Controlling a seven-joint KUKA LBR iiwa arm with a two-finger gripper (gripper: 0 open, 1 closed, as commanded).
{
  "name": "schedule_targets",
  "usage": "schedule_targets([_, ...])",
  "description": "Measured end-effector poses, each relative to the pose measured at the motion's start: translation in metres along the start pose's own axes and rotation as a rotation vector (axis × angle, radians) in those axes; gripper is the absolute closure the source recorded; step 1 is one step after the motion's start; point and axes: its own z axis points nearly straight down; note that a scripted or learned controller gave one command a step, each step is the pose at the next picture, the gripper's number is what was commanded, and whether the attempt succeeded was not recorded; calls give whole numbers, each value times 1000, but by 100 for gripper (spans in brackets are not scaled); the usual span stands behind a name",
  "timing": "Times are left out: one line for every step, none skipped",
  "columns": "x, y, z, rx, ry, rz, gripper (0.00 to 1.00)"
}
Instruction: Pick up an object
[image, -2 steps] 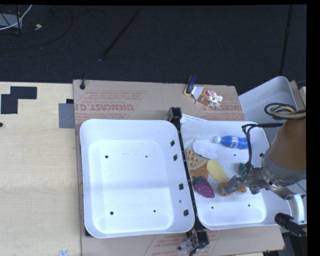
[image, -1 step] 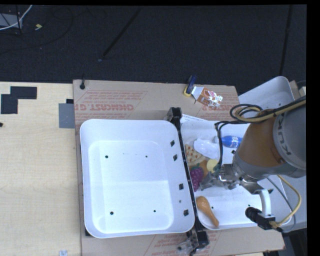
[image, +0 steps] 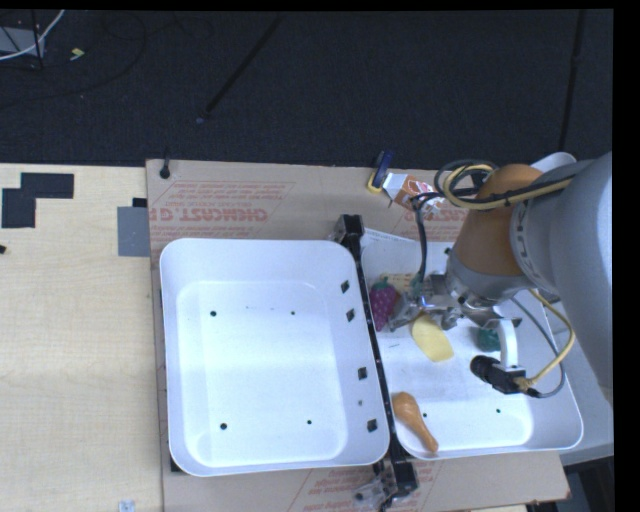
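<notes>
The arm's gripper (image: 428, 312), its grip state impossible to tell from above, hovers in the right bin (image: 520, 425) just above the yellow object (image: 433, 341), a purple object (image: 383, 299) to its left.

A: Arm (image: 560, 230) pose?
B: Enters from the right, grey upper link, orange band above the wrist, bent downward.
A: Gripper (image: 425, 312)?
B: Low, pointing left. Its state is not readable from this angle.
</notes>
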Motion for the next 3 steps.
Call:
schedule_targets([19,45,3,10,10,-4,0])
schedule_targets([-13,21,3,12,10,0,0])
schedule_targets([7,18,3,12,11,-3,0])
